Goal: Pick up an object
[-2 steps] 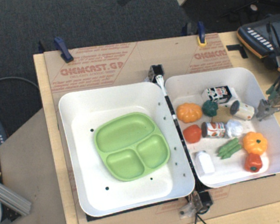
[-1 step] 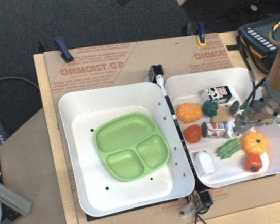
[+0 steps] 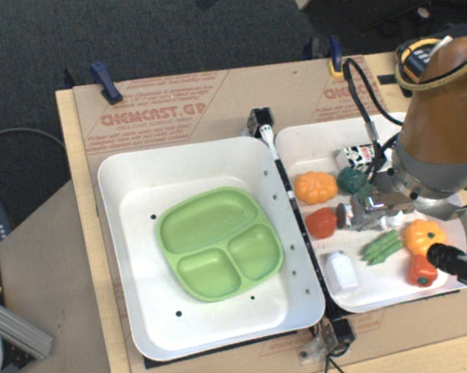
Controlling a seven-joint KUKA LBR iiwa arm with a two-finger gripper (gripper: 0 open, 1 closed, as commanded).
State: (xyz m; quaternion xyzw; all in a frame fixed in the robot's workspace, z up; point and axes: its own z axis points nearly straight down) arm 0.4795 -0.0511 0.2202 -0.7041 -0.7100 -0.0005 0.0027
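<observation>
Two shallow white bins sit side by side on a tan cardboard-covered surface (image 3: 169, 104). The left white bin (image 3: 129, 240) fills the middle of the frame and holds a light green plastic divided plate (image 3: 218, 242) with three compartments, lying flat near its centre. The right white bin (image 3: 313, 139) lies at the right of the frame and carries a cluster of small toy foods. A small orange pumpkin (image 3: 315, 186) rests near the bin's left wall, with a red rounded piece (image 3: 321, 224) just below it. A dark green piece (image 3: 353, 180) sits to the right of the pumpkin, and a small black-and-white patterned item (image 3: 357, 155) lies just above that. Lower down, a white block (image 3: 343, 271) lies near the bin's lower left, a green leafy pod-like piece (image 3: 382, 248) sits right of it, and an orange-and-red pepper-like toy (image 3: 422, 250) rests at the lower right.

The grey arm with its orange band (image 3: 448, 106) reaches in from the right edge. Its gripper (image 3: 373, 204) hangs low over the middle of the right bin, between the dark green piece and the leafy piece; I cannot tell how its jaws stand.
</observation>
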